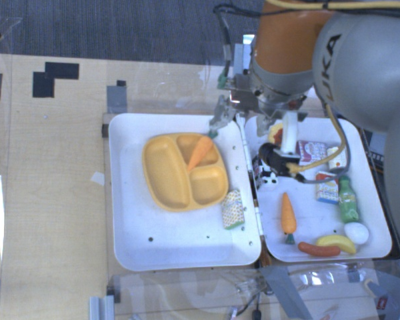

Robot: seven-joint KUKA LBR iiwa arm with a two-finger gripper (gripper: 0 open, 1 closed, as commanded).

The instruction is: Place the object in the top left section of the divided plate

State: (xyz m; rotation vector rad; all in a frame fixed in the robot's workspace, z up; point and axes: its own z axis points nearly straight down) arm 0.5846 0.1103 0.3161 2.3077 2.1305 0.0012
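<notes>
carrot (200, 151) lies in the divided plate (167, 185), just below the tool (221, 117), whose state seems unclear.

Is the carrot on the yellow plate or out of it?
On it. The carrot lies tilted in an upper section of the plate, its tip resting toward the rim.

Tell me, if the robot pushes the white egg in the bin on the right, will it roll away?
Probably a little. The white egg looks smooth and rounded, so a push would likely set it rolling. It lies near the right bin's corner, beside a banana and a green bottle, which may stop it quickly. Its glossy surface may also slip from fingers.
</notes>
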